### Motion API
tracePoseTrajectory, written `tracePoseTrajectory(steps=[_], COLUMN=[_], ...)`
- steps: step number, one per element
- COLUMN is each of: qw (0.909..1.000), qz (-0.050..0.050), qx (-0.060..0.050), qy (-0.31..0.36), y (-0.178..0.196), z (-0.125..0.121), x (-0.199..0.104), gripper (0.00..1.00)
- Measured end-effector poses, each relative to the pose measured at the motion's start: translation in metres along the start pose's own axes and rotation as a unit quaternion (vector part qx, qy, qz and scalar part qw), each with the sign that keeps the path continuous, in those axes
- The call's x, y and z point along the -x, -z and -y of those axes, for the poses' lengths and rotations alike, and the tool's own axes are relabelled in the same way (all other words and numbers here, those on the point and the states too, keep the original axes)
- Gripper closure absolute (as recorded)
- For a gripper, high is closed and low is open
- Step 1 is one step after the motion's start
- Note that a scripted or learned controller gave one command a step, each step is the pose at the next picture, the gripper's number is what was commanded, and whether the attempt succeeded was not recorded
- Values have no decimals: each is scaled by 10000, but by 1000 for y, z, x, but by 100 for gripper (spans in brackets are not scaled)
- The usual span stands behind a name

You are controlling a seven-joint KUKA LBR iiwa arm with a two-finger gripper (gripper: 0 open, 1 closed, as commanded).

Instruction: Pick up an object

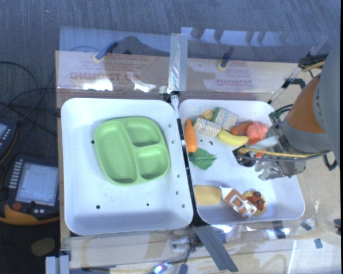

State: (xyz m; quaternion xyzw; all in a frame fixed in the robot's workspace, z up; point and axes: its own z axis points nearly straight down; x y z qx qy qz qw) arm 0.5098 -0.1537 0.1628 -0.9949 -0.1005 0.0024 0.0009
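Gripper (267, 167) low in right bin (294, 207), right of frame; finger state unclear, cannot tell. Banana (233, 137), red toy (256, 131) just above-left. Risk: crowded pile, possible nudge or double catch.

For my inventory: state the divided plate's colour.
Light green; the divided plate shows in the camera view.
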Motion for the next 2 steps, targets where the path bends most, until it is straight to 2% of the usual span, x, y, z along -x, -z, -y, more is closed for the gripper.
tracePoseTrajectory(steps=[1,2], qw=[10000,10000], qz=[-2,1], qx=[1,4], qy=[-2,1], y=[7,-4], z=[-20,-40], x=[31,36], gripper=[100,100])
